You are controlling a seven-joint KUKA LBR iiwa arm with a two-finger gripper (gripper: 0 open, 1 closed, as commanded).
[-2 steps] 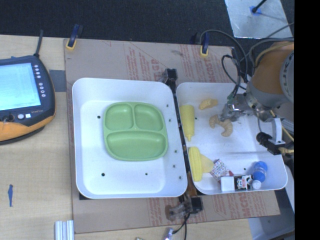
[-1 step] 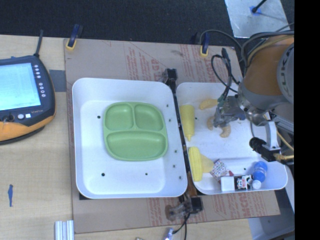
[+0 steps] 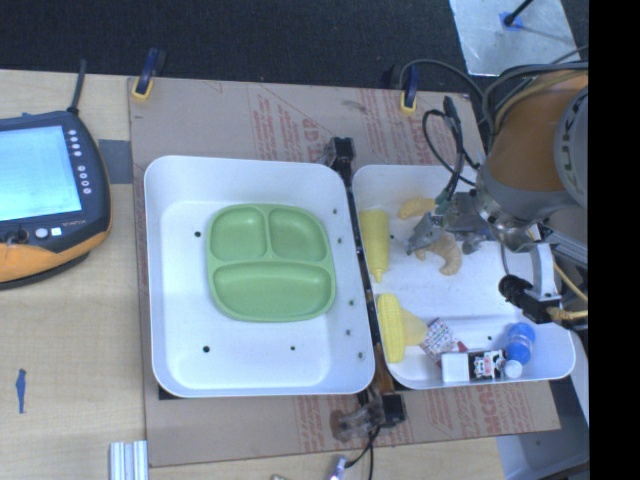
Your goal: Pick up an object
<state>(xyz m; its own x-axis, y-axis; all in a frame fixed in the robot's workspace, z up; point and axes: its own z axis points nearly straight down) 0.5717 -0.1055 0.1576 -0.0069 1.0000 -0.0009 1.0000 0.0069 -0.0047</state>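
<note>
You've got the gripper (image 3: pixel 432 236) low in the right bin (image 3: pixel 470 183); can't tell its state. A tan curved piece (image 3: pixel 451 258) sits just beside it, corn cobs (image 3: pixel 375 241) left of it, blue-capped bottle (image 3: pixel 517 346) nearer the front.

The grey KUKA arm (image 3: pixel 560 158) is reaching in from the right edge of the camera view, its orange band (image 3: pixel 530 133) sitting above the wrist. Black cables (image 3: pixel 450 138) are looping off its left side. The wrist is angling down and to the left, and the two-finger gripper (image 3: pixel 425 238) is pointing leftward, low over the right-hand bin.
</note>
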